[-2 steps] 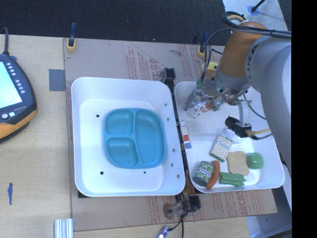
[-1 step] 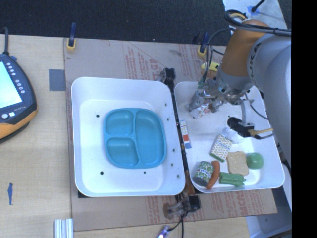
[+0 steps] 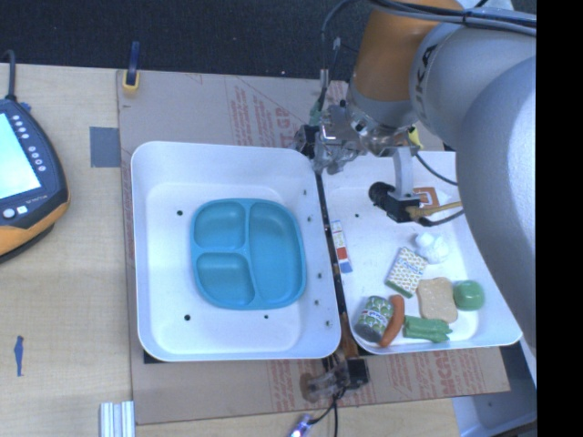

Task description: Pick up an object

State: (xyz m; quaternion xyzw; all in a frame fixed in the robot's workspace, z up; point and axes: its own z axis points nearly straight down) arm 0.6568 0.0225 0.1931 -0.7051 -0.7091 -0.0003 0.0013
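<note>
My gripper [image 3: 326,151] hangs over the far end of the rim shared by the two bins, at the right bin's [image 3: 496,335] back left corner. Nothing shows between its tips. Several small things lie in the right bin: a slim white box with red and blue print [image 3: 340,246] against the left wall, a white crumpled lump [image 3: 429,244], a checkered packet [image 3: 407,269], a slice of toast [image 3: 437,299], a green ball [image 3: 468,294], a green-labelled can [image 3: 373,315], a red sausage [image 3: 393,320] and a green vegetable piece [image 3: 426,329]. All lie nearer the front than the gripper.
The left bin [image 3: 155,244] holds a blue divided plate [image 3: 248,253]. An orange-edged handheld pendant [image 3: 23,176] lies on the bench at far left. The arm's grey body covers the right bin's back right part. A brown-edged item [image 3: 428,198] lies partly hidden there.
</note>
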